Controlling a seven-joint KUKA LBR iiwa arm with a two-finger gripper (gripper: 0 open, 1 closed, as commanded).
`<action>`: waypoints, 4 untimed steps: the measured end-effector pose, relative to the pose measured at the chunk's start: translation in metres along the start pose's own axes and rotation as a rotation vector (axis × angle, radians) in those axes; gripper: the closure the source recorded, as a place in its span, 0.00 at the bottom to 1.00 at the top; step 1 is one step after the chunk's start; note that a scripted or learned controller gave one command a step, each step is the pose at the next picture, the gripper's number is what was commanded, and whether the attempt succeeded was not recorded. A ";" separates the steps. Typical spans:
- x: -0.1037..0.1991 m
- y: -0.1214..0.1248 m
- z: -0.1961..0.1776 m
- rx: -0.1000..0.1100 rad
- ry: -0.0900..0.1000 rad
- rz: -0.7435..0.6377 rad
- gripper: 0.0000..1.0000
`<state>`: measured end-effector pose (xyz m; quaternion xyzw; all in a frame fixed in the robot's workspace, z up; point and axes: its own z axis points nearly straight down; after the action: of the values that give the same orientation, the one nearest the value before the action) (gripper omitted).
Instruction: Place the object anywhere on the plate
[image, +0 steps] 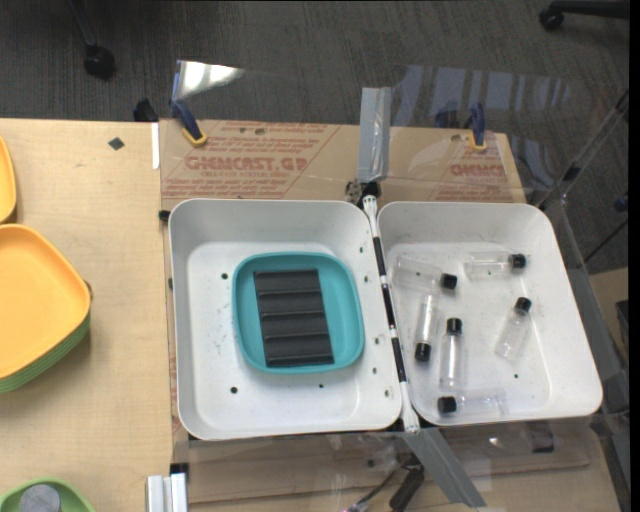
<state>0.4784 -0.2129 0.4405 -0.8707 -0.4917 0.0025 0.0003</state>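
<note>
A teal plate (346, 318) lies in the left white bin (200, 300), and a black ribbed block (292, 317) rests on its middle. The right white bin (560, 300) holds several clear vials with black caps, lying at different angles. One vial (451, 352) lies near the bin's centre, another vial (494, 265) sits toward the back, and a third vial (514, 330) is on the right side.
Yellow plates (35, 300) are stacked on the wooden bench at the far left. Brown cardboard with clear plastic sheeting (330, 155) stands behind the bins, held by clamps. A green-rimmed object (40, 497) peeks in at the bottom left corner.
</note>
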 end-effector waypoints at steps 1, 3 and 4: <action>0.031 0.048 0.001 0.001 -0.001 0.101 0.00; 0.096 0.143 0.001 0.001 0.000 0.282 0.00; 0.089 0.148 0.000 0.001 0.001 0.407 0.00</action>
<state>0.6514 -0.2131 0.4395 -0.9522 -0.3054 0.0025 0.0004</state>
